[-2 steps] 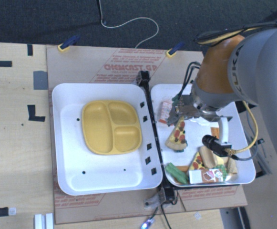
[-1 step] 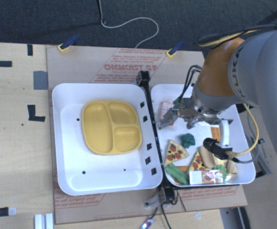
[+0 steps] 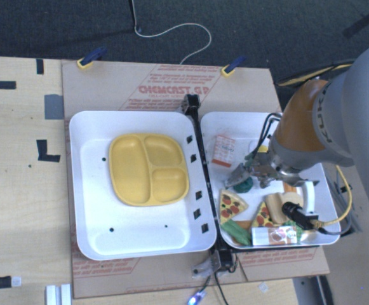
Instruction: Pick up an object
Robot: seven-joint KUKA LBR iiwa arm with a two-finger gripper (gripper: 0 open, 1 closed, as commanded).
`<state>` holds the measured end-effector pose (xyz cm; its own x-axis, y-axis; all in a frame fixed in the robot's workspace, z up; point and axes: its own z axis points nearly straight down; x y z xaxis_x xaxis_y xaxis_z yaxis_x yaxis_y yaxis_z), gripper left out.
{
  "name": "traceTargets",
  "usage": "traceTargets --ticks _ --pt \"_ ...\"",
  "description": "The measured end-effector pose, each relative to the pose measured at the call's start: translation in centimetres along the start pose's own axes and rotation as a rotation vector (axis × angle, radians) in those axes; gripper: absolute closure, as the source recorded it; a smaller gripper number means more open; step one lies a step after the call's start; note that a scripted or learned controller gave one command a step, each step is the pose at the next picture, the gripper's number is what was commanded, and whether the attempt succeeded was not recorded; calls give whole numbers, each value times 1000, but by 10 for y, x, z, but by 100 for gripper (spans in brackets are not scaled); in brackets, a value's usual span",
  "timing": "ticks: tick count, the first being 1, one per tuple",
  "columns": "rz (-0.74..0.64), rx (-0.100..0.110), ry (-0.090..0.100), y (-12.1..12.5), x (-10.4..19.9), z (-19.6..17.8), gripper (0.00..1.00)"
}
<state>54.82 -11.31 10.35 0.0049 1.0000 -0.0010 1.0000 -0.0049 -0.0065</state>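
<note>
The right bin (image 3: 324, 240) holds several small items. Among them are a white and orange card (image 3: 223, 150), a teal piece (image 3: 242, 185), two toy pizza slices (image 3: 232, 205) (image 3: 262, 216), a green piece (image 3: 235, 232), a tan block (image 3: 275, 203) and a white packet (image 3: 274, 236). My gripper (image 3: 250, 174) reaches in from the right and hangs low over the middle of this bin. It is just above the teal piece, whose top it partly hides. Nothing can be seen held in it.
The left bin (image 3: 89, 234) bears a yellow divided plate (image 3: 149, 169). A black divider (image 3: 200, 170) with clips runs between the bins. The grey arm with its orange band (image 3: 301, 122) covers the right bin's far right part. A white cable (image 3: 171, 33) lies behind the bins.
</note>
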Motion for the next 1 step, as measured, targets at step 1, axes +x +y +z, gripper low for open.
traceTargets --ticks 1 --pt "-7 -6 1 44 -4 20 0"
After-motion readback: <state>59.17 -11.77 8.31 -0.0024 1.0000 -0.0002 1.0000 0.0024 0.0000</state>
